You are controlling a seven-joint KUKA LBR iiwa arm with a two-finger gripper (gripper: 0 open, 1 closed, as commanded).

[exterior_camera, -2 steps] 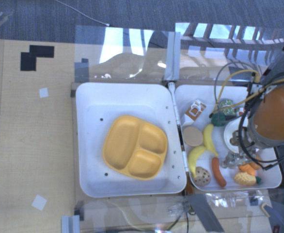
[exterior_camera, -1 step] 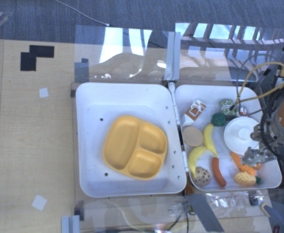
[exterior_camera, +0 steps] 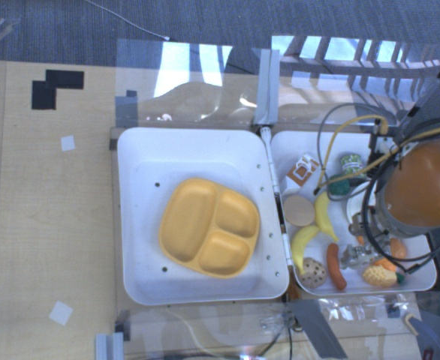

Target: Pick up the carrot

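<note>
carrot (exterior_camera: 389,264), orange, lies in the right bin (exterior_camera: 429,282) at its 5 o'clock corner, just beside the corn cob (exterior_camera: 379,276). jaws (exterior_camera: 363,252) hang close at its 9 o'clock; their state i cannot tell. yellow divided plate (exterior_camera: 209,226) rests in the left bin (exterior_camera: 141,201).

Left bin (exterior_camera: 137,201) held just a yellow tray (exterior_camera: 209,226), margins open. Right bin (exterior_camera: 430,280) crowded: bananas (exterior_camera: 319,227), sausage (exterior_camera: 336,266), arm (exterior_camera: 423,186) and cables (exterior_camera: 340,148) overhead
</note>
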